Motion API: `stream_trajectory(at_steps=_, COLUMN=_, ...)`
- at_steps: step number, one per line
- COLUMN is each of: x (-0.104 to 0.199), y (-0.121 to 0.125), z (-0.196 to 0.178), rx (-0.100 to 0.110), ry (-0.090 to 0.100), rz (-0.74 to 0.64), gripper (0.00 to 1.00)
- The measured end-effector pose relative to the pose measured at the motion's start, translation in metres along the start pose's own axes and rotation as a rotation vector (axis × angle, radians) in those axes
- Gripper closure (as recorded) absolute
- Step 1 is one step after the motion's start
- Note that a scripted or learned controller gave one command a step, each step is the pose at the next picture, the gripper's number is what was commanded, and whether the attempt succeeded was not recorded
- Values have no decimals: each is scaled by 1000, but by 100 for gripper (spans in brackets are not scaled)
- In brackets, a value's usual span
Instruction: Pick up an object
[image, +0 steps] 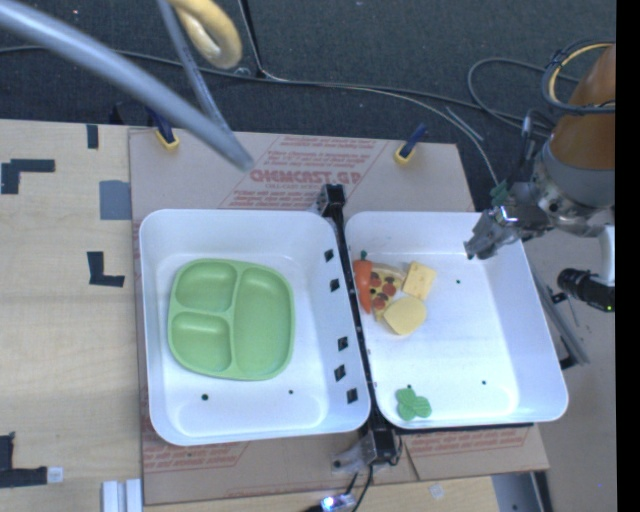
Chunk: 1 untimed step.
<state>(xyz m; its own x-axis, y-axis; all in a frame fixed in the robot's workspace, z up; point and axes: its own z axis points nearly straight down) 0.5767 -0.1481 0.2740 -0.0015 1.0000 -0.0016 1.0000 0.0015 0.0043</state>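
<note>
Orange-red pizza slice w/ dark spots, right bin; gripper state unclear, nothing visibly held.

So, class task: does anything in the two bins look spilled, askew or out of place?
Nothing stands out. The green divided plate lies flat in the left bin; the toy food pieces and a small green piece rest in the right bin.

A pale wood tabletop with dark grey tape marks carries a brown cardboard sheet printed in red lettering, held at its far edge by two yellow-and-blue clamps. Beyond the far edge lies dark carpeted floor crossed by thin cables. A grey metal pole slants across the upper left, and the lighting is even and bright.
</note>
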Motion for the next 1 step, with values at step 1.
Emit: stream_trajectory(at_steps=1, x=60, y=13, z=6, rx=4, ry=2, rz=-4, gripper=100)
